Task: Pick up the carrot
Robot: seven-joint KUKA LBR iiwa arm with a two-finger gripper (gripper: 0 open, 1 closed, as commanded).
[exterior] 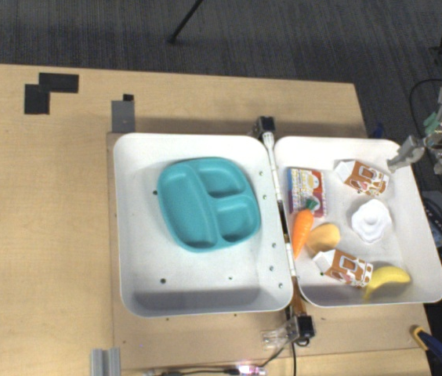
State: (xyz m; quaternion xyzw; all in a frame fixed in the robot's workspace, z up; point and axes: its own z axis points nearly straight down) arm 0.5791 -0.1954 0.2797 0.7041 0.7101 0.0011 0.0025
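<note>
curved yellow banana [386,280] seen nearest in the right white bin [432,276], small brown-and-white carton [347,268] beside it, orange tapered carrot [302,229] laid by the bin's left wall, touching a yellow-orange rounded fruit [324,236], teal divided plastic tray [208,203] set in the left white bin [139,280], gripper [403,156] placed over the right bin's far corner, opening not discernible

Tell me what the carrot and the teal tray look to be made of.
Carrot: probably moulded plastic toy food; even orange, smooth skin, small green top. Teal tray: likely matte plastic; one uniform colour, rounded moulded compartments, soft highlights. Neither can be confirmed from the look alone.
</note>
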